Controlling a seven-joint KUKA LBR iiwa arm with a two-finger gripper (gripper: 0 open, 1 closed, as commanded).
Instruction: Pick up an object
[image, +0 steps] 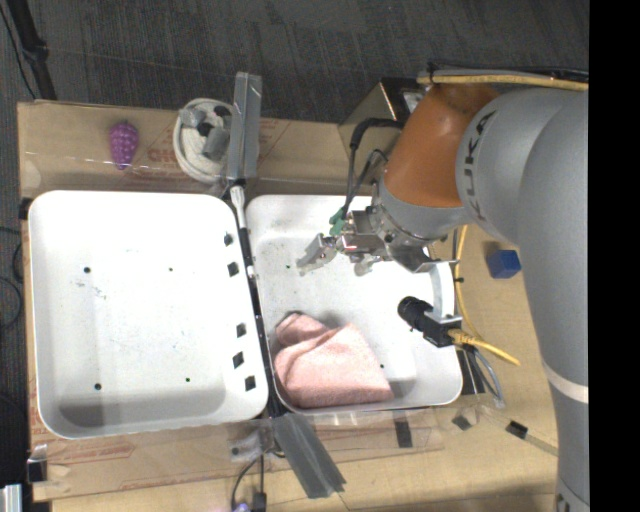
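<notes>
Nearest the camera, at the 6 o'clock end of the right bin (300, 215), lies the pink towel (330, 365). It is folded into a soft lump, with its near edge up against the bin's near wall and its 9 o'clock edge close against the divider shared with the left bin (130, 300). A few small dark specks dot the left bin's floor, and a row of small black tabs (240, 331) runs along the divider. Farther in, at 12 o'clock from the towel and apart from it, the gripper (318, 252) hangs over the bare floor of the right bin, pointing toward 9 o'clock. How wide the claw stands cannot be told from this angle. The arm (520, 150), grey with an orange band, comes in from 3 o'clock and covers the bin's far right corner. A blue thing (503, 263) shows at 3 o'clock just outside that bin, partly hidden by the arm. Beyond the bins, on the brown bench (70, 130), a white coil (200, 140) sits at the divider's 12 o'clock end, just beside a grey bar (246, 120). A purple bumpy toy (123, 143) lies at 9 o'clock of the coil, near it but not touching.
</notes>
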